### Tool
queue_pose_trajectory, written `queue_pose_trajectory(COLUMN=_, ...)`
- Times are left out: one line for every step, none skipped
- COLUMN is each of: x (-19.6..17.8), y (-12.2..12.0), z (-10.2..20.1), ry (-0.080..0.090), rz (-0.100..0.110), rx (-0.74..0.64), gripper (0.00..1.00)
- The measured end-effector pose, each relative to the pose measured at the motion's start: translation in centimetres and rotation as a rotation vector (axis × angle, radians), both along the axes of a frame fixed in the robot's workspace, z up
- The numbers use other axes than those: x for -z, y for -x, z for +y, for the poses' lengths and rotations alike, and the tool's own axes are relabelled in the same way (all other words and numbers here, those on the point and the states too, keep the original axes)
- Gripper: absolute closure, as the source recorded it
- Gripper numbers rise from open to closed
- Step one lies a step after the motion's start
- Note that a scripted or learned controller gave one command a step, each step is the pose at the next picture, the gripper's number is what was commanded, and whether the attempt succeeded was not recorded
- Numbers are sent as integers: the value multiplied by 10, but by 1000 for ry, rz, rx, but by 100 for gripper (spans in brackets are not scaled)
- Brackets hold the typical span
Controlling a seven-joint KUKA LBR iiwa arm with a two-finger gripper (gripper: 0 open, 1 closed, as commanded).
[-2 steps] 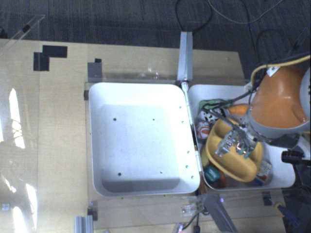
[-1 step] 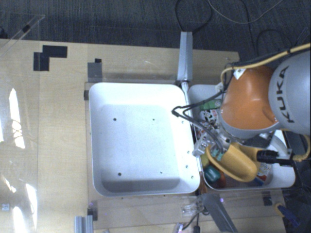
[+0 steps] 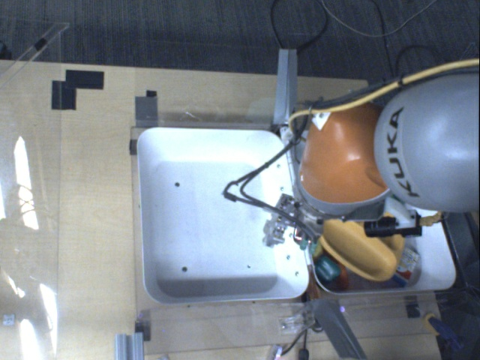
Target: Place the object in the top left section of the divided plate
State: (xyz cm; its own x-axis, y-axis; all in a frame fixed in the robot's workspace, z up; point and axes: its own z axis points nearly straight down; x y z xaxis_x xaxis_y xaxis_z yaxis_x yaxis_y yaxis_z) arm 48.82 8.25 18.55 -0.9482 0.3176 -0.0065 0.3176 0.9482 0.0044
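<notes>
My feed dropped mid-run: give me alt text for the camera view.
The grey KUKA arm with its orange band hangs over the right bin, above a yellow banana-like object. The gripper sits at the left bin's right edge.

Left bin: white, shallow, on a pale wooden bench. Right bin: white, just beside the left one, largely hidden. Black L-shaped mark: on the bench, near its far left. Grey post: upright at the far rim between the bins. Black cables: looped on dark carpet beyond the bench.
</notes>
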Motion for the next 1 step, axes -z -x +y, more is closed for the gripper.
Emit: queue_pose_trajectory(x=-41, y=0, z=68, ry=-2, rz=0, rx=94, gripper=100)
